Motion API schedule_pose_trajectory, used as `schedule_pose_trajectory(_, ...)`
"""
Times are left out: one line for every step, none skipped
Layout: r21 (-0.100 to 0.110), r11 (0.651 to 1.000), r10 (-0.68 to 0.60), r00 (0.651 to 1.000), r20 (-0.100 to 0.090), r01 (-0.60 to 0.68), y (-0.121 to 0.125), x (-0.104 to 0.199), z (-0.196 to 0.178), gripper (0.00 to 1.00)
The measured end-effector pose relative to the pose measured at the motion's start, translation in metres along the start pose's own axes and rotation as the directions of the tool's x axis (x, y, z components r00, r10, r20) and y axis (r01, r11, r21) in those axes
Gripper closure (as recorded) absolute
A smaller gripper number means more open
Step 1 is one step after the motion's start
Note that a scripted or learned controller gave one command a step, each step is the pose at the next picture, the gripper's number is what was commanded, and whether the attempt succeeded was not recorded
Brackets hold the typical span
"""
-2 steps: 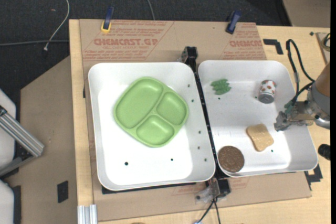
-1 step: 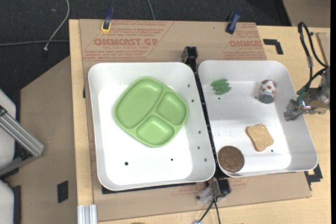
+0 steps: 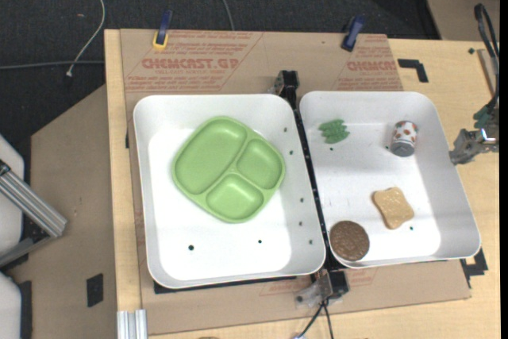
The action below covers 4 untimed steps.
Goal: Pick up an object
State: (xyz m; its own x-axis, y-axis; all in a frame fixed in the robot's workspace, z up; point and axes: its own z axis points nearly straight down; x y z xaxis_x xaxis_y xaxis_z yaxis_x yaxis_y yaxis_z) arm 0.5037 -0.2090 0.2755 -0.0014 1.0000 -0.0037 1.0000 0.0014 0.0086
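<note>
The right bin (image 3: 444, 171) holds several small items. A green leafy piece (image 3: 334, 130) lies near its back left. A small white cup with red markings (image 3: 403, 138) lies on its side towards the back right. A tan bread-like slice (image 3: 393, 207) rests at the front middle, and a brown round disc (image 3: 349, 240) sits at the front left corner. My gripper (image 3: 468, 144) shows at the right edge of the view, over the right bin's right rim, a little right of the cup. Nothing shows in its grasp.
The left bin (image 3: 159, 171) holds a green divided plate (image 3: 228, 168) near its middle. A black clamp (image 3: 286, 81) sits at the back between the bins. Blue clips (image 3: 163, 26) pin the cardboard at the bench's back edge. Cables (image 3: 490, 36) hang at the right.
</note>
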Motion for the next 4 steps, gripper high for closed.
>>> schedule_pose_trajectory(0.01, 1.0, -0.004, 1.0, -0.007, 0.005, 0.006, 0.056, 0.014, 1.0)
schedule_pose_trajectory(0.012, 1.0, -0.005, 1.0, -0.008, 0.005, 0.013, 0.113, 0.029, 1.0)
schedule_pose_trajectory(0.006, 1.0, -0.005, 1.0, -0.006, 0.006, 0.027, 0.165, 0.023, 1.0)
schedule_pose_trajectory(0.007, 1.0, -0.005, 1.0, -0.006, 0.005, 0.037, 0.215, 0.02, 1.0)
